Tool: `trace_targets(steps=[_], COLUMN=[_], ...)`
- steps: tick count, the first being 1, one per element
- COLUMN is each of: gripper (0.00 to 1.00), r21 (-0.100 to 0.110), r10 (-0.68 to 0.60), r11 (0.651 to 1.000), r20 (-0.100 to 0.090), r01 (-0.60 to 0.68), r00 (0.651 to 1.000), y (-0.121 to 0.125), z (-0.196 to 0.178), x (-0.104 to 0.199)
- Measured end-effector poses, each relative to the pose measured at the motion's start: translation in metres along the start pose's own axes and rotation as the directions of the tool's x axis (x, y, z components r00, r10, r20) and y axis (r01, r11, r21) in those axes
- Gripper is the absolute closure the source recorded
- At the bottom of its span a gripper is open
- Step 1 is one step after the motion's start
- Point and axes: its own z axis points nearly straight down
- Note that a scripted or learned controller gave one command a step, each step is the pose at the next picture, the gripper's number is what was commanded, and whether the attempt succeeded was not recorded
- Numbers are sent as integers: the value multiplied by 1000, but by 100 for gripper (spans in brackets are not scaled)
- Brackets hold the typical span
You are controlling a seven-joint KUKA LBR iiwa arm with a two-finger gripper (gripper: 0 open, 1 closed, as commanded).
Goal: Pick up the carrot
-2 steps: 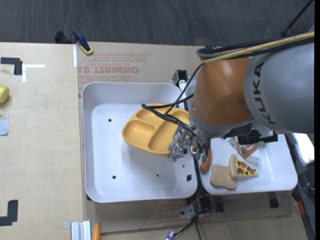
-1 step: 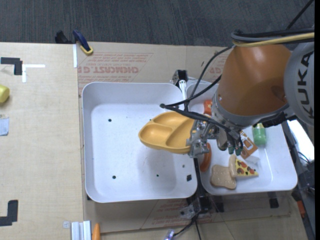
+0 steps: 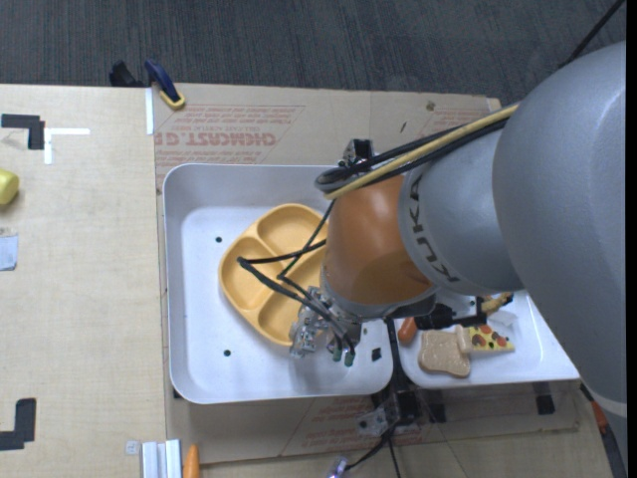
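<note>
A small orange-red piece that looks like the carrot lies at the left edge of the right bin, partly hidden under the arm. My gripper hangs low over the left bin, at the near right corner of a yellow divided plate. It is a short way to the left of the carrot, across the wall between the two bins. I see nothing held at the gripper's tip. The grey and orange arm covers most of the right bin.
A slice of toast and a pizza slice lie in the right bin next to the carrot. A yellow object sits at the bench's far left edge. A blue and yellow clamp holds the cardboard at the back.
</note>
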Motion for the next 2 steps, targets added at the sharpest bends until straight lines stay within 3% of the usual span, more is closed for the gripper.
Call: trace_targets(steps=[1,2], gripper=[100,100], r21=[0,5], r10=[-131,-116], r11=[991,993], r20=[8,-1], r01=[131,116], r00=[991,993], y=[65,36], z=[7,-57], x=[15,9])
